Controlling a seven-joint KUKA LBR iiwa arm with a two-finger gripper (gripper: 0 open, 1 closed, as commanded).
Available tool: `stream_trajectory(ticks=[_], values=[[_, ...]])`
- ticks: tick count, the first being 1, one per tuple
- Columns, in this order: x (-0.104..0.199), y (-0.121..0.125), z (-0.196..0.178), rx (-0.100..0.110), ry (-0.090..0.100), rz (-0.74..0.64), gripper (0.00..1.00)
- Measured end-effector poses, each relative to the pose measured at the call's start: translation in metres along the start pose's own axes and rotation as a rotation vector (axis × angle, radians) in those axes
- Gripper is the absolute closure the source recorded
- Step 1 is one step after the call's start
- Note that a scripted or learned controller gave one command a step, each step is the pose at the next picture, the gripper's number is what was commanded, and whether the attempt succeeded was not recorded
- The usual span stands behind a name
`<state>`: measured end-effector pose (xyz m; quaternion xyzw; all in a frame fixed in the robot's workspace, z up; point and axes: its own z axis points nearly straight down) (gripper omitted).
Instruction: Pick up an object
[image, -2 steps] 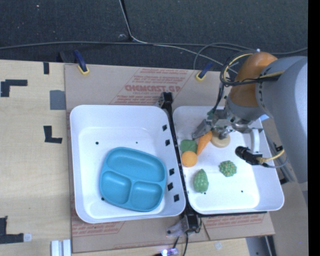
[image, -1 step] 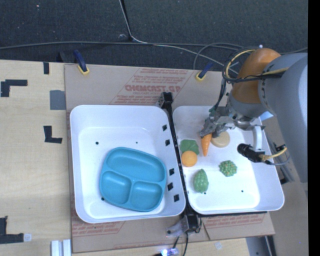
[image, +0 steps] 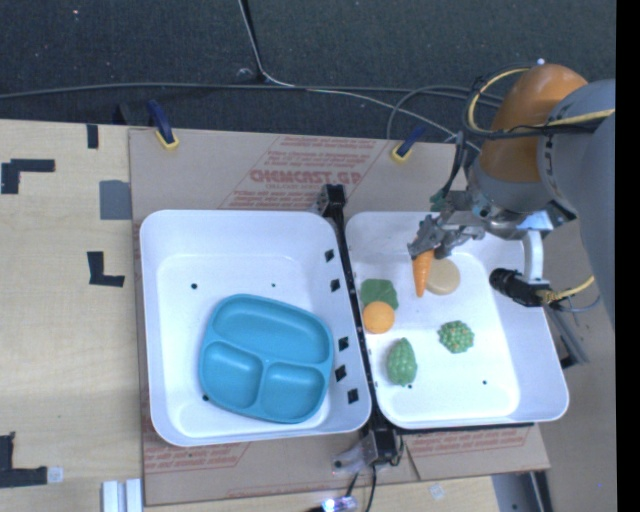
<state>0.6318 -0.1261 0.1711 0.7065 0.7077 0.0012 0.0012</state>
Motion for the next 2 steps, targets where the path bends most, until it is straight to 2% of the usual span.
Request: stream_trajectory(ticks=[1, 2], values=[[0.002, 0.011, -0.05, -0.001, -0.001, 0.0, 1.0], [-0.005, 0.004, -0.102, 0.0, -0.001, 0.001, 1.0]])
